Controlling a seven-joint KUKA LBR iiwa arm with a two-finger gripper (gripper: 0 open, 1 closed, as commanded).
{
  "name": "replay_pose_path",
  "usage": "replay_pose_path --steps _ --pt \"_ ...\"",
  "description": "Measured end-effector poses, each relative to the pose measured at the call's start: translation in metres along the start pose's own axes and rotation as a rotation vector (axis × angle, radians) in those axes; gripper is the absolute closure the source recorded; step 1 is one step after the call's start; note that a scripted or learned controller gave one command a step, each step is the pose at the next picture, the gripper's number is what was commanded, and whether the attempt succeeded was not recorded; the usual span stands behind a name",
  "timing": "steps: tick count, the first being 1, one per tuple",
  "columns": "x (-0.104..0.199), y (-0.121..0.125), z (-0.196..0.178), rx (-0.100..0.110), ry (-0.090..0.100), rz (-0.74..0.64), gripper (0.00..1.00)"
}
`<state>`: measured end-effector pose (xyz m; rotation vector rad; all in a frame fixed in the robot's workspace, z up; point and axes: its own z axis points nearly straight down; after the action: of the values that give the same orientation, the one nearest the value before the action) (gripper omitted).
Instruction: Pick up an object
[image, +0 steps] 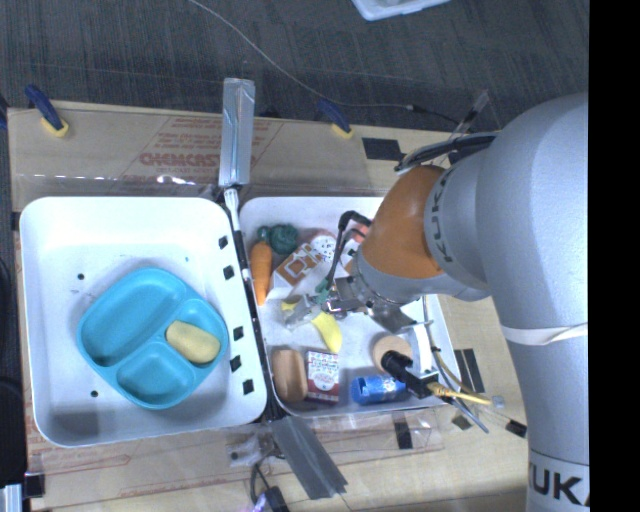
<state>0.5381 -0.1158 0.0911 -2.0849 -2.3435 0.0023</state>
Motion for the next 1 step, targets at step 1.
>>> replay_pose_path --steps 1 --pt "0.0003 0.0004 -0.0097 0.001 0.001 -0.005 1.00"
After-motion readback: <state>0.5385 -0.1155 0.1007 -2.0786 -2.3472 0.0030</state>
